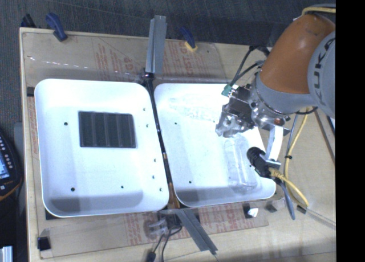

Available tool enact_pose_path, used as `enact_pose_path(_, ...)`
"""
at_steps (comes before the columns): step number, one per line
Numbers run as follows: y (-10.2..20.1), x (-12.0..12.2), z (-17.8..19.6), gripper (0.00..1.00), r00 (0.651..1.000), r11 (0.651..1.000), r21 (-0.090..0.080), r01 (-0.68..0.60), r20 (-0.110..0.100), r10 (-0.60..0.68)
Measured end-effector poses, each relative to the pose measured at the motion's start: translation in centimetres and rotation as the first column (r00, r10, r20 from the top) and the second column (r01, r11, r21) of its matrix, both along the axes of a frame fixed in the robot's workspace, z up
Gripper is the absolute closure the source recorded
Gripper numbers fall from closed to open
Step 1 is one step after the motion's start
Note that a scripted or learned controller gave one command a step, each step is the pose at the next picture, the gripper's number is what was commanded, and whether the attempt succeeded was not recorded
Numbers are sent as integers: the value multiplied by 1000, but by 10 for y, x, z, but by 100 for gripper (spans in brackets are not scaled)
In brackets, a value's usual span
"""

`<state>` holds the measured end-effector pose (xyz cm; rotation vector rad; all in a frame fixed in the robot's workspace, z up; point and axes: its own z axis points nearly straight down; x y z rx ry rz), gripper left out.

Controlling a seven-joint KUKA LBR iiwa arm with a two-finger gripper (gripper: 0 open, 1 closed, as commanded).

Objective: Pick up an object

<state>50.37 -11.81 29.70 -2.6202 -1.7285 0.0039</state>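
Observation:
A clear plastic bottle (239, 165) lies lengthwise near the right wall of the right bin (194, 158). My gripper (229, 127) hangs over the right bin's upper right part, just above the bottle's upper end. A dark grey ribbed rectangular block (107, 129) lies flat in the middle of the left bin (68, 187). The grey arm with its orange band (296, 50) reaches in from the right.
A metal divider bar (155, 44) stands at the back between the bins. Blue clamps (57, 27) hold the board's back edge. Yellow and black cables (285, 184) hang by the right bin's right rim. A dark device (7, 167) sits at the left edge.

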Motion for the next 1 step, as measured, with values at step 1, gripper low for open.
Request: enact_pose_path(1,0,1,10,100,1000,1000,0,-5,-2,5)
